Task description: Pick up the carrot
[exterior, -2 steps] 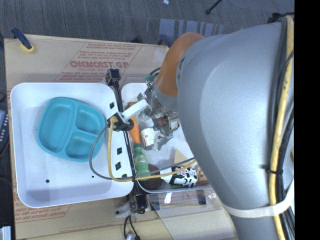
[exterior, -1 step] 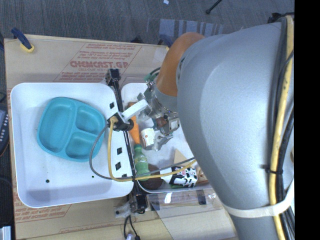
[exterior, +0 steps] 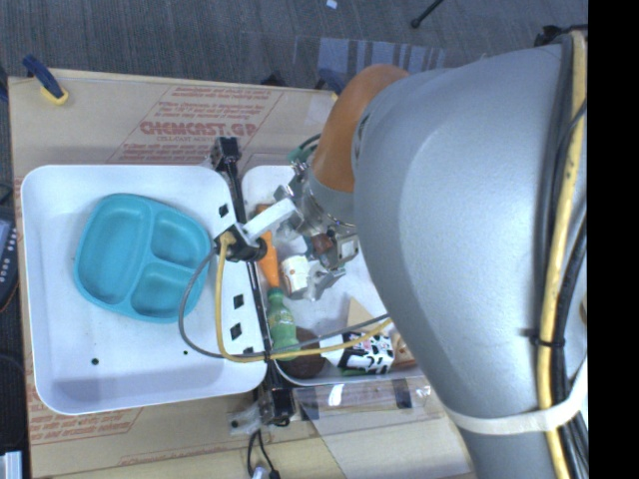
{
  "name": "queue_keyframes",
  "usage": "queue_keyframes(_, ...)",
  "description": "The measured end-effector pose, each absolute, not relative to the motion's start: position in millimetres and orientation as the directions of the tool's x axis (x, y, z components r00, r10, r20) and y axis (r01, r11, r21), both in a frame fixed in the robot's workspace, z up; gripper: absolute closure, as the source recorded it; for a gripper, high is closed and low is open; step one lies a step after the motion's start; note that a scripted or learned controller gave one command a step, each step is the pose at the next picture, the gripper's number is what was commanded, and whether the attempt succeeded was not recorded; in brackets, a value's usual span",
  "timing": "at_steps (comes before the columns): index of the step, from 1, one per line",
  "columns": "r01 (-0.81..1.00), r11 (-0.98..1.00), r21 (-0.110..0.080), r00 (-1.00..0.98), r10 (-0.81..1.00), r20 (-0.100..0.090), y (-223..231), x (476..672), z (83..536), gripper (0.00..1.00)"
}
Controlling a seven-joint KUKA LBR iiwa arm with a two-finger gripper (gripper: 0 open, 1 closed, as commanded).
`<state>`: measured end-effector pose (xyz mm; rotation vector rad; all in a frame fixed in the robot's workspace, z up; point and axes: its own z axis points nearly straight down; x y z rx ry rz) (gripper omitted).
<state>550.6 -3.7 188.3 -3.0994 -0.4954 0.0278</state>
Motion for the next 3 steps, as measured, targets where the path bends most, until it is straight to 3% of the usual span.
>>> queue_keyframes(3,0.312,-0.950,-0.005,0.950,0.312,-0.017,-3.7,550.6,188.3,0.00)
